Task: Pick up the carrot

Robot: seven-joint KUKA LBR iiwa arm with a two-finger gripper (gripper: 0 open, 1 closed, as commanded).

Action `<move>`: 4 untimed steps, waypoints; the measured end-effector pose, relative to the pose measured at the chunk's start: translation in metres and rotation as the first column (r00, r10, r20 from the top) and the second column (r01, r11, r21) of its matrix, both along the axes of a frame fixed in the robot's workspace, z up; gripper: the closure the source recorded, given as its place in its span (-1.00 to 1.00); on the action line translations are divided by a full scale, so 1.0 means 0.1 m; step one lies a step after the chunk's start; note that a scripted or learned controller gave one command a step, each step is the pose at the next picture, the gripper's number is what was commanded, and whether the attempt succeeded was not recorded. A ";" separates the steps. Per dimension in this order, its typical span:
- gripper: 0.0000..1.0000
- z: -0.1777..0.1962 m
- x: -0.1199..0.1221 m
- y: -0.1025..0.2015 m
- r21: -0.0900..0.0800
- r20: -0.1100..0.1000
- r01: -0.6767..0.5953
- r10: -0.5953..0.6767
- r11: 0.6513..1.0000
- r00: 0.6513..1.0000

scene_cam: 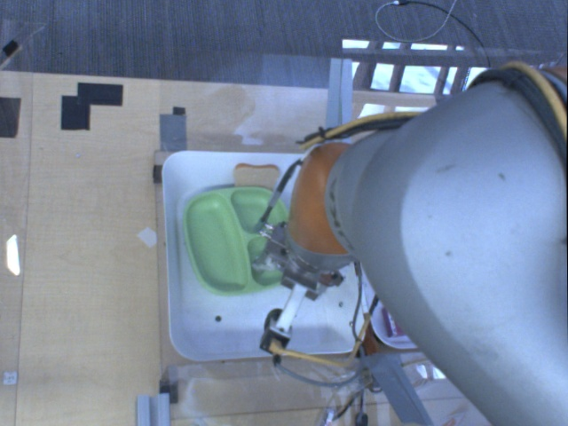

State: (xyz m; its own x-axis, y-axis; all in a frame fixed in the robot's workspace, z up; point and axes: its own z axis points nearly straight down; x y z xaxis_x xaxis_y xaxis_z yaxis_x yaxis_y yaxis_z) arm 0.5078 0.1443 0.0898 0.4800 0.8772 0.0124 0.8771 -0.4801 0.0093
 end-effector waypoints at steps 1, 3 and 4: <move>1.00 0.09 0.04 -0.01 0.001 0.006 0.002 -0.002 1.000 1.000; -1.00 0.91 -0.20 -0.70 -0.008 -0.016 -0.142 0.142 0.990 0.990; -1.00 0.91 0.67 -1.18 -0.008 -0.015 -0.025 0.025 1.000 1.000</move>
